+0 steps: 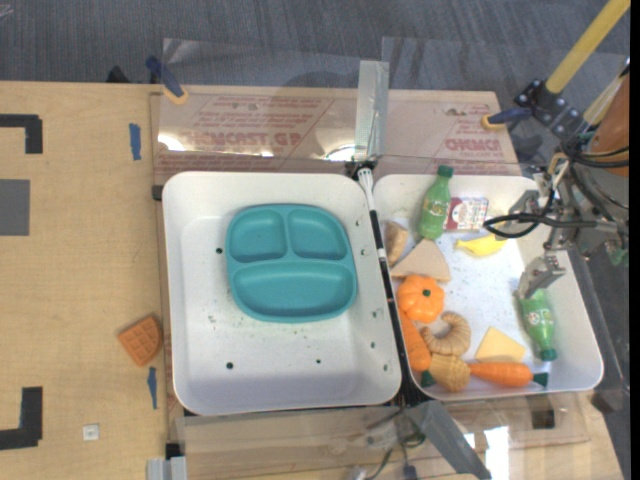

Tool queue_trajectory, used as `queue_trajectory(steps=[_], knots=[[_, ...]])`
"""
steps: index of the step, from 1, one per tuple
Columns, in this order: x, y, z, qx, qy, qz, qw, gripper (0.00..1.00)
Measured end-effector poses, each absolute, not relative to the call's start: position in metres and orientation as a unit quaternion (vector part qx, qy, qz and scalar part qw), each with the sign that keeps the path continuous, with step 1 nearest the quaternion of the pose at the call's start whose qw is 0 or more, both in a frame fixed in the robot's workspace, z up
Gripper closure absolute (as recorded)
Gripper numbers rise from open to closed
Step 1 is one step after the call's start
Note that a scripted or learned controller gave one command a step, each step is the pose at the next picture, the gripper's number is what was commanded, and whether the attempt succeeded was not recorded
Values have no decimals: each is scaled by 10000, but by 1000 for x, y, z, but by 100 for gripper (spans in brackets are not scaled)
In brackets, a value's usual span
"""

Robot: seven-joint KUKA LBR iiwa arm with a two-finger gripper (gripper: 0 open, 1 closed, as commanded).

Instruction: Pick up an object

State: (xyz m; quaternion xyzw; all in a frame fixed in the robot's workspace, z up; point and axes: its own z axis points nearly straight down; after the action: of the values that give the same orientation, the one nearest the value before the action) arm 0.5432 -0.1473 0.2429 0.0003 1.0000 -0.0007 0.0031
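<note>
Over right bin (585, 343), gripper (540, 276) lowered, touching green bottle (540, 323)

A teal divided plastic plate (290, 261) lies mid left white bin (190, 298). In the right white bin (585, 353), the gripper (537, 280) hangs at the right edge, touching a green plastic bottle (540, 325).

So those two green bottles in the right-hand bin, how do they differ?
The bottle near the back stands almost upright beside a small red-and-white carton, well away from the gripper. The bottle near the right wall lies on its side, cap toward the front of the bin, just under the gripper. Both are small green toy bottles with light labels, in the same white bin.
</note>
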Motion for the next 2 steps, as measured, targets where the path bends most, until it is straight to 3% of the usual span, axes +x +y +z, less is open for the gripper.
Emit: queue_trajectory(steps=[1, 2], knots=[[566, -135, 107, 519, 9986, 11, -29, 0], [626, -107, 91, 212, 9998, -2, -6, 0]])
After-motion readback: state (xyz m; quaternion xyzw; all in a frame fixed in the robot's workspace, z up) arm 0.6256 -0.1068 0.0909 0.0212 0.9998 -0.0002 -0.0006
